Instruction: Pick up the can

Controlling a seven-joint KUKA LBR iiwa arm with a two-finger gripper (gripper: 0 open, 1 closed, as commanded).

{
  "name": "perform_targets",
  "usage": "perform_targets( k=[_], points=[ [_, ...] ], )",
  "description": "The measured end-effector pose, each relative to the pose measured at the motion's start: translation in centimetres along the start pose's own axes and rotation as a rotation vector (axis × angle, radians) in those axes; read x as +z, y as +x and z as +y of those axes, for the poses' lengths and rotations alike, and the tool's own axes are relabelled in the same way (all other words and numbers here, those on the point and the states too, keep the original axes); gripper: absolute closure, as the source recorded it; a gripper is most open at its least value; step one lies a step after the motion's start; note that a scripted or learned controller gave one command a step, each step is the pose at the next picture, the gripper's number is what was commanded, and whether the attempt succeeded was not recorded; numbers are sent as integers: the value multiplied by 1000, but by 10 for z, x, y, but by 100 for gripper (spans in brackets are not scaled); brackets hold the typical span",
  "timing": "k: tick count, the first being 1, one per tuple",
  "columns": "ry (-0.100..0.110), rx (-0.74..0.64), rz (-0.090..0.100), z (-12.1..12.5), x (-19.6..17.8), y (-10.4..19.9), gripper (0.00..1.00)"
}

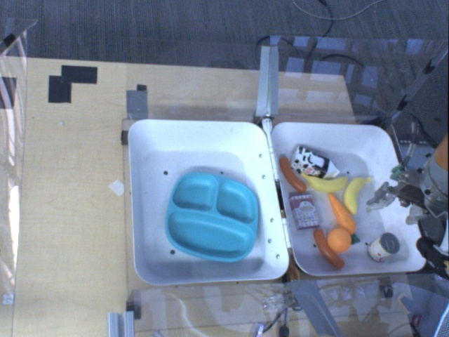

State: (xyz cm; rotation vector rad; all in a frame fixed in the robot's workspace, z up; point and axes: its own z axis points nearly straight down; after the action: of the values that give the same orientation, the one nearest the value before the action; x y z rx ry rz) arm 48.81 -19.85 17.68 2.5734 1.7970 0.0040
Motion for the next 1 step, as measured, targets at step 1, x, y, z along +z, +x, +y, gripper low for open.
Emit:
perform_targets(
  k=[1],
  points=[
    [-5, -3, 1, 2, -11, 1, 100]
  ],
)
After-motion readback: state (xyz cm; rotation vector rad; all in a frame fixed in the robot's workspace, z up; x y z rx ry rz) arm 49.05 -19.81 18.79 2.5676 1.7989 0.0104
